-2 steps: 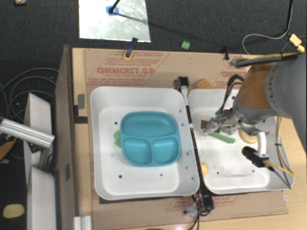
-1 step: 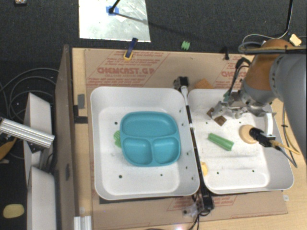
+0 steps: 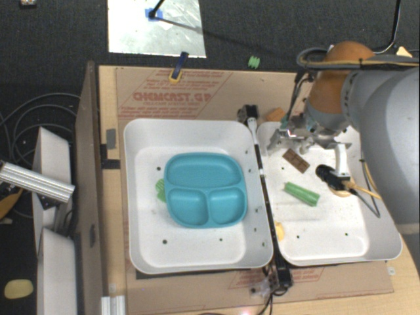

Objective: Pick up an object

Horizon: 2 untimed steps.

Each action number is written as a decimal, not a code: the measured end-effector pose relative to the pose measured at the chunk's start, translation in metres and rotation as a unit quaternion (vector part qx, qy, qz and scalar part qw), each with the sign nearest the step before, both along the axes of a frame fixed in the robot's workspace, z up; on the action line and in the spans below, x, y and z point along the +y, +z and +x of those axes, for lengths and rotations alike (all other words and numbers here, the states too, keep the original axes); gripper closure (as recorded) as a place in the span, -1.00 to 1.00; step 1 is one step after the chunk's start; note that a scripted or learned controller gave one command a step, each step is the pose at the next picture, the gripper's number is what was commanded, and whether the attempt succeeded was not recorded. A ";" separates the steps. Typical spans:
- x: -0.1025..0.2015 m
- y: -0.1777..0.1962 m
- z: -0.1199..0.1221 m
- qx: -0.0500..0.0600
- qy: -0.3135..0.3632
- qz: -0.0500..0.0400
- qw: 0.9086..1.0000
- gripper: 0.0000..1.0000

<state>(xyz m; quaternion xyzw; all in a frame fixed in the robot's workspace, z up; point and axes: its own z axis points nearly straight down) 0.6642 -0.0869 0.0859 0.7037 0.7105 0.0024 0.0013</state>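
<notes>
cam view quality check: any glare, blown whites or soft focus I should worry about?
Camera view: the reflective sheet on the dark floor throws glare; the left bin and right bin read bright with little surface detail; the arm looms large and soft at the right; the teal tray and green block stay crisp, with only soft shadows.

green cylinder [image 3: 302, 193] | lying flat, tilted | right bin middle; brown block [image 3: 295, 161] | just above it
</notes>
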 end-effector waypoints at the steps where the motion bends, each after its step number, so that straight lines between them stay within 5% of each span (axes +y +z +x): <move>1: -0.022 -0.002 -0.041 0.003 -0.005 -0.001 1.000 -1.00; 2: -0.018 -0.002 -0.092 0.004 -0.005 0.000 1.000 -1.00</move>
